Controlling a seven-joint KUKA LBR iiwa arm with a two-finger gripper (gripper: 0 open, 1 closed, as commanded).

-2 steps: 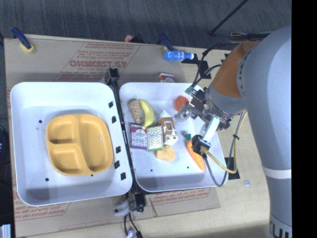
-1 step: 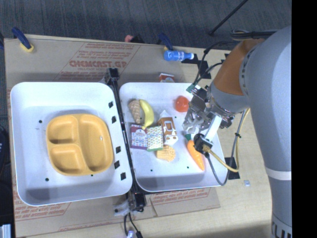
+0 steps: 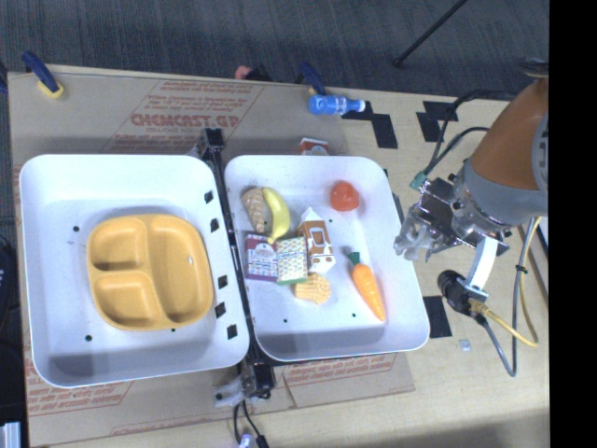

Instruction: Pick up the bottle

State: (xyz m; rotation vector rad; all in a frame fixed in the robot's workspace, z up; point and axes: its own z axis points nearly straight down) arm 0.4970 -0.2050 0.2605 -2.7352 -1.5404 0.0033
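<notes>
the small blue plastic bottle (image 3: pixel 334 105) lies on its side on the bench behind the right white bin (image 3: pixel 396 320), well apart from the grey metal gripper (image 3: pixel 417 241), so the arm should probably approach it from above, across its narrow width.

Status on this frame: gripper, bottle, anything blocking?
Gripper beside right bin's right rim, holding nothing seen. Bottle on bench beyond the bins, untouched. Nothing around it.
</notes>
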